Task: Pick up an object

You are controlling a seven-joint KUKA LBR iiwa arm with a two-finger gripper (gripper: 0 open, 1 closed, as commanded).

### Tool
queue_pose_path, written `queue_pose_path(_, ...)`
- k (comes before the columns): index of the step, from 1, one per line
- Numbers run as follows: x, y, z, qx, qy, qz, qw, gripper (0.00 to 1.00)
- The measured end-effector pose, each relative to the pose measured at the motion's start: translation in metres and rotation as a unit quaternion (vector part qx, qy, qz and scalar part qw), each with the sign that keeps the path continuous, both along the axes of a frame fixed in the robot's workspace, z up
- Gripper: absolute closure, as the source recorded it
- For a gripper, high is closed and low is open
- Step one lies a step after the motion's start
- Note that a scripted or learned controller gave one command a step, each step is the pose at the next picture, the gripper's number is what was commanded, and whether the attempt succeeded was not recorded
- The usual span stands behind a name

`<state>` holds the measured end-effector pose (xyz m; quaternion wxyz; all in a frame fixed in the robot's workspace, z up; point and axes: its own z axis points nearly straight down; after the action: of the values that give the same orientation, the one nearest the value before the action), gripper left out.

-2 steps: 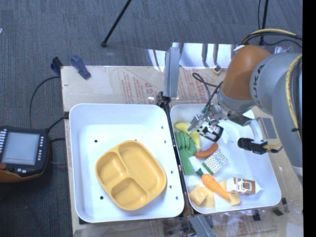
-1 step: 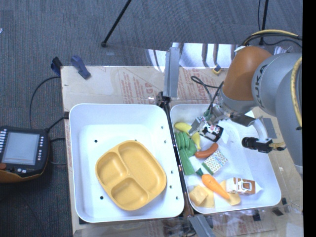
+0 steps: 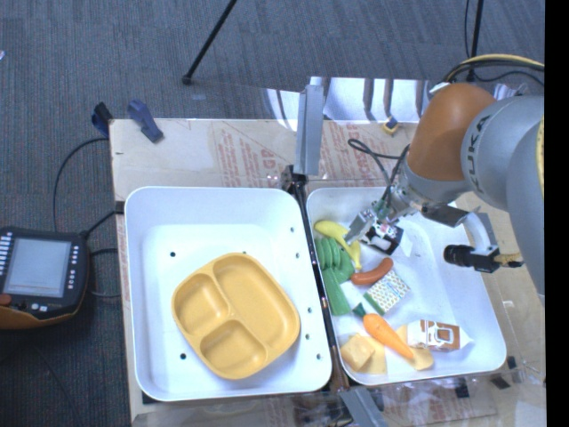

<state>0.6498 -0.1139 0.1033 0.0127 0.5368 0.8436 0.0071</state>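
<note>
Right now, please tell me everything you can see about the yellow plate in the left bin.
The yellow plate looks like smooth plastic, with rounded corners and three hollow sections, two smaller and one larger. It lies flat and turned at an angle on the floor of the left bin, toward the near side. Nothing lies on it.

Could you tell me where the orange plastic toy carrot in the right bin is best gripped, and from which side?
Probably from above, across the thick middle of the orange plastic toy carrot. It lies flat on a diagonal, so the fingers should close across its narrow width. The yellow cheese wedge crowds its lower left side; the white carton sits close on its right.
</note>
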Motion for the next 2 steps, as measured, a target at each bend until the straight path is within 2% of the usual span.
queue_pose_path(1,-0.0021,-0.0066,-0.0106,-0.0004,0.009,0.017,0.9998,0.00)
queue_pose_path(2,-0.0031,-0.0051,-0.0035,0.0006,0.012,0.018,0.9998,1.00)
